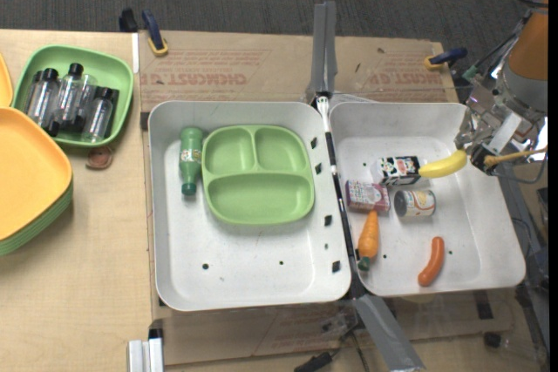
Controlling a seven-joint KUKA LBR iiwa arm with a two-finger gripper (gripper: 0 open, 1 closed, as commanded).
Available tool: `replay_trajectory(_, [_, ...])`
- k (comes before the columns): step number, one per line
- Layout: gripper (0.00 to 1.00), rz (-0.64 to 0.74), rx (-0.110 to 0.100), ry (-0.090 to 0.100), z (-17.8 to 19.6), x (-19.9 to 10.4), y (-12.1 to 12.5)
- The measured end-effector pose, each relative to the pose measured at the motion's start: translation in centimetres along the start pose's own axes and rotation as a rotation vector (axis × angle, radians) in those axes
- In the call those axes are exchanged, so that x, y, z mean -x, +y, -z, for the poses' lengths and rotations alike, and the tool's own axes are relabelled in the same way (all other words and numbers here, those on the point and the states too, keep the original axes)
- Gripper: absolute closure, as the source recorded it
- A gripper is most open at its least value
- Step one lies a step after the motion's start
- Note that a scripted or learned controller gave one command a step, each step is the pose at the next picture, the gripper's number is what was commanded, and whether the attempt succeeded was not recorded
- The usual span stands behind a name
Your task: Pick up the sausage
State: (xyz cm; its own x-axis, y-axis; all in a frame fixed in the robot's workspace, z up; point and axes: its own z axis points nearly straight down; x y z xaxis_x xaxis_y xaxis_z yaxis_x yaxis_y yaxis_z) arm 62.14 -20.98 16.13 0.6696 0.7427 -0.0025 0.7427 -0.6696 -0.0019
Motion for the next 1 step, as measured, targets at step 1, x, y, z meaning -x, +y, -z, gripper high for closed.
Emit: replay_trajectory(1, [1.00,-0.268,-0.002,0.000,4.94,1.94,-4.66])
